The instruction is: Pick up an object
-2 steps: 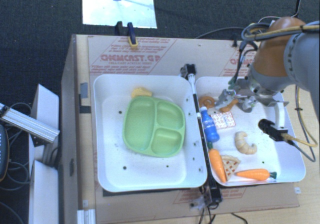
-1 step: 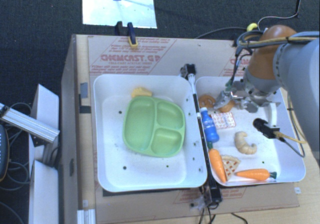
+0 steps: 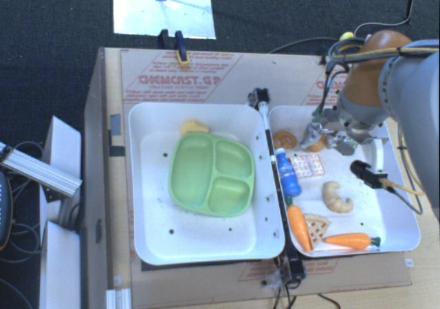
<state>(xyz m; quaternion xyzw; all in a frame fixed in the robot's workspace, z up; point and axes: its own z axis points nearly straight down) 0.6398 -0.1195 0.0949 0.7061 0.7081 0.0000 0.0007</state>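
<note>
I am down in the far end of the right bin (image 3: 405, 232), my gripper (image 3: 323, 134) low over an orange piece (image 3: 317, 142) just beside a brown doughnut (image 3: 284, 140). Whether I am open or closed on anything I cannot tell. I judge this the reaching step; next I must settle squarely around that piece, close, then lift straight up.

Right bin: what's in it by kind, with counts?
Carrots: 2
Blue bottle: 1
Croissant: 1
Donut: 1
Pizza slice: 1
Pink-dotted flat packet: 1
Orange piece by the tool, partly hidden: 1
Total: 8
</note>
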